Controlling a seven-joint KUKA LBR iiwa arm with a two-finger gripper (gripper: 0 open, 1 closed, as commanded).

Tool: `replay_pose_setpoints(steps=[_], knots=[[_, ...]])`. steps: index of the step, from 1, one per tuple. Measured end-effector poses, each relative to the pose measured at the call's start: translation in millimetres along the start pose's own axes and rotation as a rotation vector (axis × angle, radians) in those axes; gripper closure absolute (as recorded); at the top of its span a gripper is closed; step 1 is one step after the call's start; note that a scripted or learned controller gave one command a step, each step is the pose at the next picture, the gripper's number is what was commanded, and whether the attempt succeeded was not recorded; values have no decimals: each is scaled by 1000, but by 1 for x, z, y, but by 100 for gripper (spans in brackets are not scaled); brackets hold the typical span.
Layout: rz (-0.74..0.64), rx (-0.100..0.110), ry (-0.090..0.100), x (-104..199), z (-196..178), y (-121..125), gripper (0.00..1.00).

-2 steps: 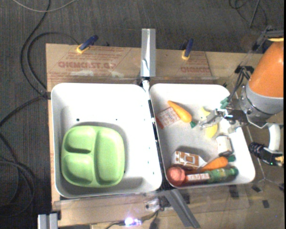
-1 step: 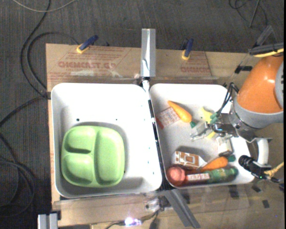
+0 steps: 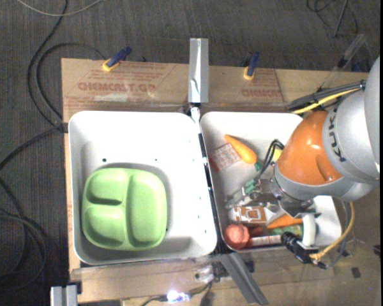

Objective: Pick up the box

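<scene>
In the right bin (image 3: 210,146) a small brown and white box (image 3: 249,215) lies near the front, next to a red ball (image 3: 237,234). A second, pale pink box (image 3: 221,157) lies flat near the bin's left wall. My gripper (image 3: 256,192) hangs low in the middle of this bin, just behind the brown box and right of the pink one. The grey and orange wrist covers most of it, and nothing shows between its fingers.
An orange carrot-shaped toy (image 3: 242,147) lies behind the pink box, and a yellow piece (image 3: 276,152) peeks out by the wrist. Another orange piece (image 3: 283,222) and a white tube (image 3: 265,240) sit at the front. The left bin (image 3: 179,126) holds a green divided plate (image 3: 124,207).
</scene>
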State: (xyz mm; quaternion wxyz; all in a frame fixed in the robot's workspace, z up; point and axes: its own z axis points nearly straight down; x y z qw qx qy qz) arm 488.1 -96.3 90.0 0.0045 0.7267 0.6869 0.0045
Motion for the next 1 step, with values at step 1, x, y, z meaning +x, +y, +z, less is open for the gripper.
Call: replay_pose_setpoints(steps=[1], knots=[[62, -1, -3, 0, 1, 61, 0]])
